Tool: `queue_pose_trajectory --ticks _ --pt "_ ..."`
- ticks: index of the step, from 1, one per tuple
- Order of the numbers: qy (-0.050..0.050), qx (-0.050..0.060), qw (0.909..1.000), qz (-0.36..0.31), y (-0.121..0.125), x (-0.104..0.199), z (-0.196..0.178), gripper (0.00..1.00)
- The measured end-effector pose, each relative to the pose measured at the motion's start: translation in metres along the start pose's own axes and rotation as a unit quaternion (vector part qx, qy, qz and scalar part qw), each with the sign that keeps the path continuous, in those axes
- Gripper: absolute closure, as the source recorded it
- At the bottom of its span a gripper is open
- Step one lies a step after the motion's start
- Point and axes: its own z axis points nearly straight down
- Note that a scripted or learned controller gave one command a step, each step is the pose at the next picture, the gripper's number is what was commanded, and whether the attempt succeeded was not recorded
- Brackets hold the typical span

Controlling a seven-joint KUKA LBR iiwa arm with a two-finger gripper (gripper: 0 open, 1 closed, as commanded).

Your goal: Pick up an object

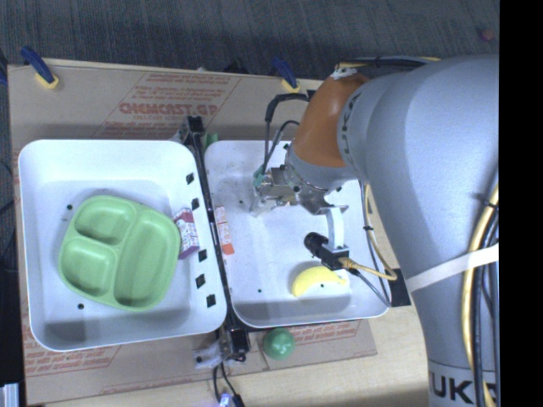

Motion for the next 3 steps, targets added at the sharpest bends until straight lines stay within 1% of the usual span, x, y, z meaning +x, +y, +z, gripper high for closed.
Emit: queue_pose_trajectory --ticks 1,2,3 --pt "0.0 -0.003 1.0 0.004 -0.1141 -0.0044 -0.1305 1.0" --pt "0.0 -0.002 1.0 0.004 -0.1144 -0.0039 -0.1297 0.0" --pt "0.0 -0.002 1.0 0.004 -0.1144 -0.0039 -0.1297 0.0"
